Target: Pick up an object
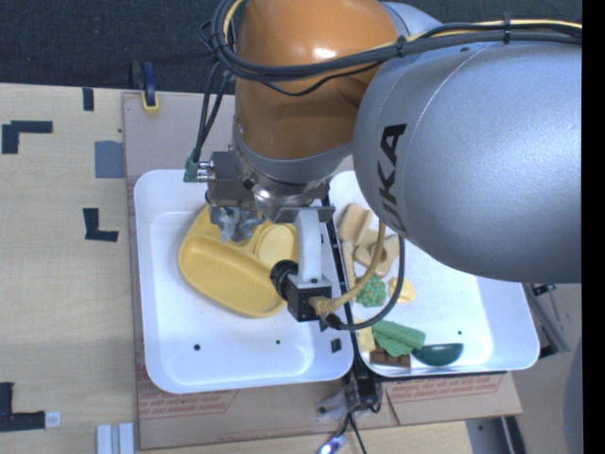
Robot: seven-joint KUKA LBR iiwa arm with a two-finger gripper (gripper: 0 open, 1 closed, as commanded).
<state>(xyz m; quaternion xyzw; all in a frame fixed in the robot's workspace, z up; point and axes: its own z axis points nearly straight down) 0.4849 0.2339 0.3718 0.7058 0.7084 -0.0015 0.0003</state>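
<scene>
In the left bin point(161, 348) lies a large yellow bowl-like object point(225, 274), with a smaller round yellow piece point(274, 244) at its upper right. My gripper point(232, 223) hangs from the orange-banded wrist and reaches down onto the upper edge of the yellow bowl-like object, touching or almost touching it. The wrist hides most of the gripper. A black and white fixture point(307, 272) on the wrist covers the divide between the bins.
The right bin point(506, 334) holds tan pieces point(355, 227), a green broccoli-like toy point(372, 292), a flat green piece point(398, 334), a dark teal object point(438, 354) and a small brown item point(388, 357). The big grey arm covers that bin's upper part.
</scene>
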